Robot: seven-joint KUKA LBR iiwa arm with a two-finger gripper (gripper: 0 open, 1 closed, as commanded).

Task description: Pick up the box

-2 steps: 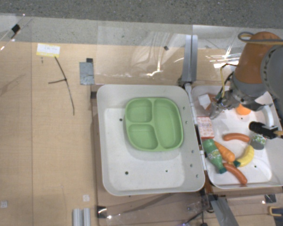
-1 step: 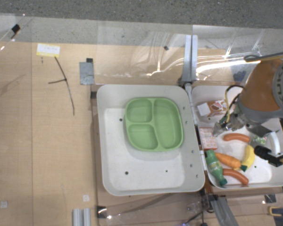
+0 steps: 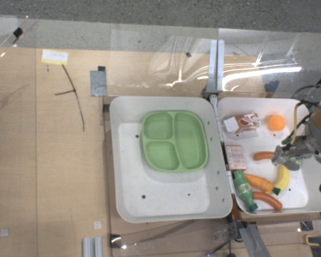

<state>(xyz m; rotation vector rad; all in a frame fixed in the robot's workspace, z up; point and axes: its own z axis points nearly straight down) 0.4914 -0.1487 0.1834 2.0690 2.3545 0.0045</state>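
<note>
The gripper hangs low in the right bin, just above the top end of the banana. It looks dark and small from up here, and I cannot tell if it is spread or pressed together. Nothing can be seen pinched in it.

The box is the thing to pick up. It is a little carton with red and white print, lying on its side near the back of the same bin. From the gripper, the box lies up and to the left in the view, well apart, with a sausage in between. The box's long side runs left to right, tipped up a bit at the right end.

More things sit around the gripper. The orange is above it, just right of the box. A small flat packet lies far to its left. A carrot, a green bottle and 1 more sausage lie below and left of it.

The green tray with 3 parts sits in the left bin, far left of the gripper.

I think the gripper has to go back and left, over the first sausage, to reach the box.
</note>
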